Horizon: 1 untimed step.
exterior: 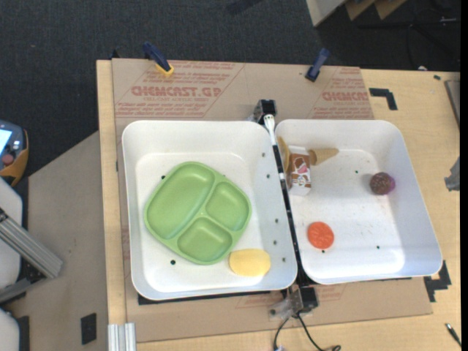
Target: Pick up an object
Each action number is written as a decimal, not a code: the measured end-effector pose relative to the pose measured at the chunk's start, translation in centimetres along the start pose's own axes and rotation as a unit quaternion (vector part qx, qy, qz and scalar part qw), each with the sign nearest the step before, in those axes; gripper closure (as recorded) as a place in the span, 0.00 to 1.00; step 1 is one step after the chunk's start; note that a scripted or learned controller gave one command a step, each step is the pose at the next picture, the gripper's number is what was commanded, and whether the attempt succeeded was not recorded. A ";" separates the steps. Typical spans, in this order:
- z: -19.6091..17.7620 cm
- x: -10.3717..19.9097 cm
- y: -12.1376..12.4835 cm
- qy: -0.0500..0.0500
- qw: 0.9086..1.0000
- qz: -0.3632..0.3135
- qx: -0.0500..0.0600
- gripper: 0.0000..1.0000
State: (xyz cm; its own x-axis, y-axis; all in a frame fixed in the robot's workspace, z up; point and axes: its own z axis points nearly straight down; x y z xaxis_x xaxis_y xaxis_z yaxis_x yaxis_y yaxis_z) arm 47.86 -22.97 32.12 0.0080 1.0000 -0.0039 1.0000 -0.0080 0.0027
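The right bin (pixel 409 196) holds an orange-red round piece (pixel 319 235) near its front left, a dark purple ball (pixel 382 183) toward its right side, and a small brown-and-white carton (pixel 299 171) with a tan cone (pixel 323 154) beside it at the back left. In the left bin (pixel 139 196) lies a green divided plate (pixel 197 212), with a yellow lemon-like piece (pixel 249 262) just in front of it at the bin's front right.
Both bins rest on a cardboard sheet (pixel 190 86) held by blue clamps (pixel 158 58) at the back edge. A cable connector (pixel 300 302) sits at the front between the bins. A grey bracket (pixel 455 174) shows at the far right.
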 end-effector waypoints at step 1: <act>-19.1 0.5 3.7 -0.003 1.000 -0.006 -0.010 1.00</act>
State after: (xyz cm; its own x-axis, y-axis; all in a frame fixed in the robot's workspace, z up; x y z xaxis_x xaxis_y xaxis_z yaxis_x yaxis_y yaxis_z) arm 51.48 -22.41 51.18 -0.0033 0.9999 -0.0103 0.9997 0.0035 0.0222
